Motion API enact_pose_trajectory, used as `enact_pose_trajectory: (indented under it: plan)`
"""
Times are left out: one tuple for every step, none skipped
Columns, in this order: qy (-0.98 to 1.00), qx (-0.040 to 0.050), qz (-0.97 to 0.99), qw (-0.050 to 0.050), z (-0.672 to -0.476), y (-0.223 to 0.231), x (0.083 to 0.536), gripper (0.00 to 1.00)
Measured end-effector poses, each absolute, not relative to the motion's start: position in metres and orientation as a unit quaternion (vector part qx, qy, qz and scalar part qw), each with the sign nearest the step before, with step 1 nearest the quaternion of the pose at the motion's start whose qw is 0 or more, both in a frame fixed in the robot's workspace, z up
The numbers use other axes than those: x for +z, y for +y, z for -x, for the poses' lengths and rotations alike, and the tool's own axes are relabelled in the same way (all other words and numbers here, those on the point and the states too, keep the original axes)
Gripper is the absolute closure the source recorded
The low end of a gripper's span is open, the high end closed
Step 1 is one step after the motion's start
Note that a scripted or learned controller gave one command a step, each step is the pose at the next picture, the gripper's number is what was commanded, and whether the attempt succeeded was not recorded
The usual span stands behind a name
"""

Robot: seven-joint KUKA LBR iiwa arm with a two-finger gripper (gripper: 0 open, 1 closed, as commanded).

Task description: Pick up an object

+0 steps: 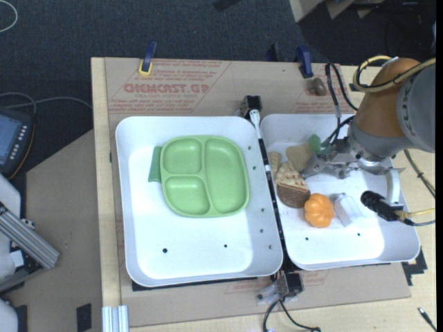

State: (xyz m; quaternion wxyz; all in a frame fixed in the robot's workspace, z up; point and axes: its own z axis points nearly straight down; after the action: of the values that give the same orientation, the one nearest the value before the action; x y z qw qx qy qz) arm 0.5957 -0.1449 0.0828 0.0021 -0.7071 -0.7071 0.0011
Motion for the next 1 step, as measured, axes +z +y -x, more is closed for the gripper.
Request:
enact_pose_trajectory:
  plan:
    - [-0.707, 0.0001, 0.707, 0.000, -0.5965, -0.1455, 0.0954, 1.00]
